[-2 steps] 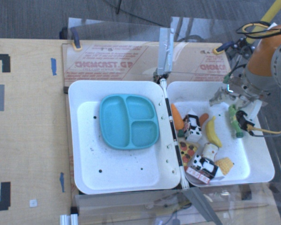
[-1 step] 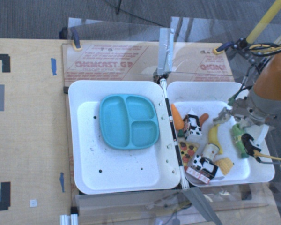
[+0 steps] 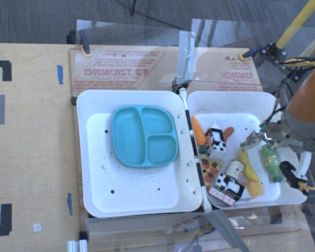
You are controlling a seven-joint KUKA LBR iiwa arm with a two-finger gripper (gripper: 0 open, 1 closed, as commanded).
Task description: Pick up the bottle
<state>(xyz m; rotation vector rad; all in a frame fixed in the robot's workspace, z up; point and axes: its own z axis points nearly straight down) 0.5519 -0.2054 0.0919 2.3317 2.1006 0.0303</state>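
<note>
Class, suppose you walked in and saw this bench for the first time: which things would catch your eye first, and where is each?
The turquoise divided plate stands out, lying alone in the left bin. Next comes the jumble in the right bin: an orange carrot by the divider, a yellow banana and a green bottle near the right wall. The grey arm with its orange band reaches in from the right, above the bottle.

Robot lab, taped bench (image 3: 31, 140), floor cables (image 3: 142, 9)
</note>
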